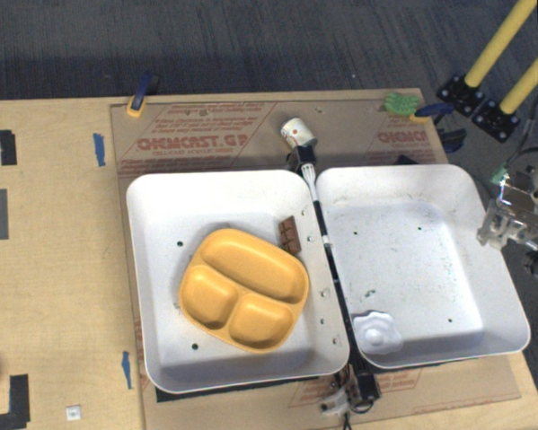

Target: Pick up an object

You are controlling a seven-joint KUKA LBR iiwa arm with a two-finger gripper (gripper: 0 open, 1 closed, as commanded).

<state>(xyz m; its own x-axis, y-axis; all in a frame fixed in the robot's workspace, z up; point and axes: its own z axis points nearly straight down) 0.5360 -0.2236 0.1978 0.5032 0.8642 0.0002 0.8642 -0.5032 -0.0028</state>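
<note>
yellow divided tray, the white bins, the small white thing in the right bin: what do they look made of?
Yellow divided tray: probably moulded plastic, smooth satin; soft highlights, rounded compartments. Left bin and right bin: likely thin formed plastic, matte white with rounded corners; the right one is speckled with dark marks. Small white object: glossy, possibly plastic or ceramic; too small to tell.

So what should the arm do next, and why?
Probably swing left over the right bin toward the small white object near its front-left corner. The gripper sits at that bin's right rim, holding nothing visible, and that object looks like the closest thing to reach.
</note>
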